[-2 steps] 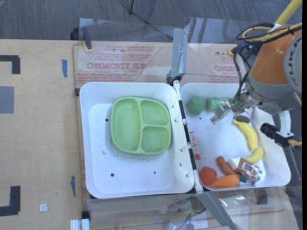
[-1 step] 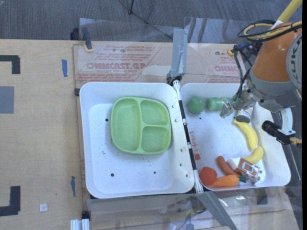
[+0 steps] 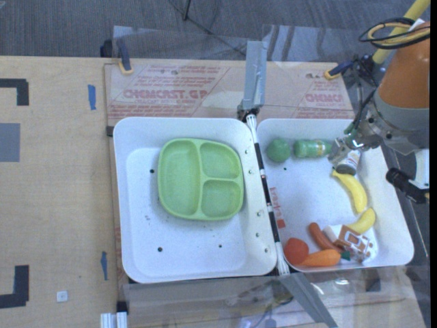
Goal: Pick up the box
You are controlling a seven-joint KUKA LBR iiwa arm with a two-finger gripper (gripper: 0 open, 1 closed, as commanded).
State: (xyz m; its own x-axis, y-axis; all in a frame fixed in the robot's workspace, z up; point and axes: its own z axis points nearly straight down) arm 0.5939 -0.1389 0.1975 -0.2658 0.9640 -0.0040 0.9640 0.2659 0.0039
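We're looking down on the two bins, and the arm comes in from the right, grey with its orange band showing. The pincer hangs over the far right part of the right bin, close to the rim. Released or clenched? We can't tell from up here; the tip is small and blurred.

Right under the pincer a banana curves toward us, its top end just below the tip. Just to the pincer's left lies a green bottle on its side, and beyond that a green ball, both along the far wall.

The box, white with orange markings, is well apart from the pincer, down in the near right corner of the same bin, past the banana's lower end. We see nothing gripping it; it sits on the bin floor. Beside it to the left lie a sausage, a carrot and a tomato, bunched against the near wall.

Far to the pincer's left, across the divider, the left bin holds a green plate with three compartments, lying flat.
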